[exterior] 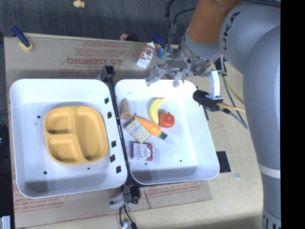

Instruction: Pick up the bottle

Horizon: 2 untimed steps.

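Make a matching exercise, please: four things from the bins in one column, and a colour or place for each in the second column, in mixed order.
Things:
1. tray
2. banana
3. carrot
4. gripper

Descriptions:
A. orange, with a green end, in the right bin
B. above the far rim of the right bin
C. yellow, curved, in the right bin
D. yellow, with compartments, in the left bin

Pairs: 1-D, 2-C, 3-A, 4-B

Red print on the cardboard sheet (86, 56) under the bins reads "CHEMCAST GP". The grey arm (248, 27) carries dark letters, seemingly "KUKA", seen partly. The small carton's (143, 151) label is too blurred to read.
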Tool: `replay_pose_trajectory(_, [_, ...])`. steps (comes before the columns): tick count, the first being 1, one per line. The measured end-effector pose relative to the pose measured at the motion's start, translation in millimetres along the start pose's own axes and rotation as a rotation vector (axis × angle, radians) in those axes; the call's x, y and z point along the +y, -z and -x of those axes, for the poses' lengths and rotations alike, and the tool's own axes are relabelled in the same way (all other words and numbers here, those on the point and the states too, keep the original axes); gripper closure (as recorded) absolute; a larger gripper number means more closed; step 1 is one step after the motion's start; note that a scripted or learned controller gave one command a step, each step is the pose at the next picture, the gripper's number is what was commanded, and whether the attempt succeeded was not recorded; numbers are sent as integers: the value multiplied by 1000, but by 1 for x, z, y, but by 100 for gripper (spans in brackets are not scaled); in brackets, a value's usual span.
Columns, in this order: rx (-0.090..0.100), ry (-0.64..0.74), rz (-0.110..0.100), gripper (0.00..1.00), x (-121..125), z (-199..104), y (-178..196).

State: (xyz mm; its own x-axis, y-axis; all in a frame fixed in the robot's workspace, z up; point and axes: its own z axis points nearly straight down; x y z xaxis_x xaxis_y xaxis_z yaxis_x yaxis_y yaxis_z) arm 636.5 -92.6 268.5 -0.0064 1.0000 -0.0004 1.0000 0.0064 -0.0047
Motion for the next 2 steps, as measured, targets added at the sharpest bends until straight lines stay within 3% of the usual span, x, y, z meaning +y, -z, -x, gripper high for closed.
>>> replay_pose_trajectory(1, [0, 5, -3, 100, 0, -1, 10])
replay_pose_trajectory(2, [0, -90, -2, 100, -48, -54, -78])
